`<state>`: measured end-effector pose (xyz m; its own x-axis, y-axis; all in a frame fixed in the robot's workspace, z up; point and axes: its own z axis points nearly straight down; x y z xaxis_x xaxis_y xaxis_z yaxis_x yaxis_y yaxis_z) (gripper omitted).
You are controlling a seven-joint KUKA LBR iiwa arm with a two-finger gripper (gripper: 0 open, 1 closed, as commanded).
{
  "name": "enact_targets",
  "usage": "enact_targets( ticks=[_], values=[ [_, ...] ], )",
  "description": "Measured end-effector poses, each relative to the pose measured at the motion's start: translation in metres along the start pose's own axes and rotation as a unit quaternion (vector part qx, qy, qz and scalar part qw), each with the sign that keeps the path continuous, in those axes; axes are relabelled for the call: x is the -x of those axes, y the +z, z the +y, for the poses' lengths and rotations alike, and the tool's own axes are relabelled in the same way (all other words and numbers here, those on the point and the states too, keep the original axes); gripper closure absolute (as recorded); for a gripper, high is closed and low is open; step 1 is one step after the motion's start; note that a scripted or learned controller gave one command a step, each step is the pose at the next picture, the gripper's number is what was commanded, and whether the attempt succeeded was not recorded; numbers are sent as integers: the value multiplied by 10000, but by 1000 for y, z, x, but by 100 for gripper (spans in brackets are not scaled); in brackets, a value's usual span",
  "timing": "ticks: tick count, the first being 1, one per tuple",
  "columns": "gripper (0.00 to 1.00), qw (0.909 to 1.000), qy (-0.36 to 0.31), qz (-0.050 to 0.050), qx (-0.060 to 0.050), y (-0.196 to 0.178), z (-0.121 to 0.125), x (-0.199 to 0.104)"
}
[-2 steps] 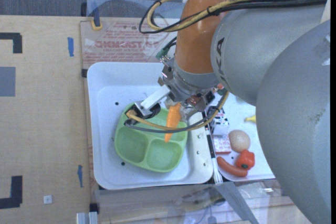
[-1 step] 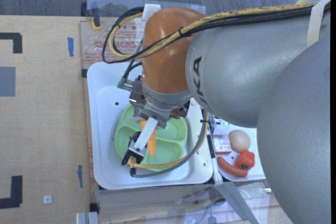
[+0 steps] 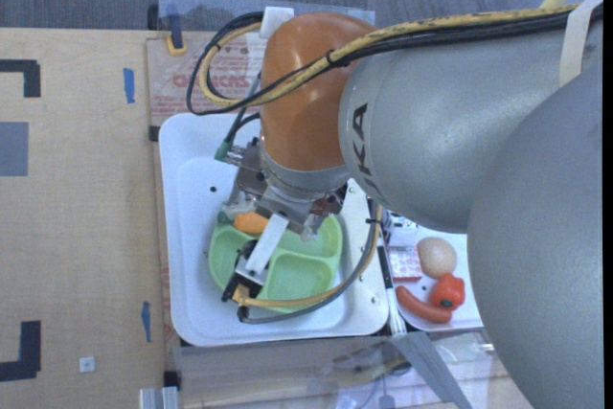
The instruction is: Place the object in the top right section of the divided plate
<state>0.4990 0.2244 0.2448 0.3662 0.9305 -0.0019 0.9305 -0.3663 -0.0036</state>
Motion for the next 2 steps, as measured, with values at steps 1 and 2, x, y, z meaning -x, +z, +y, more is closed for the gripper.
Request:
enact_targets(
  ticks=[1,2],
  values=[
    [0,9986,526,-3,-8,27,21,-1],
    [100,9986,537,0,-7,18,21,-1]
  ],
)
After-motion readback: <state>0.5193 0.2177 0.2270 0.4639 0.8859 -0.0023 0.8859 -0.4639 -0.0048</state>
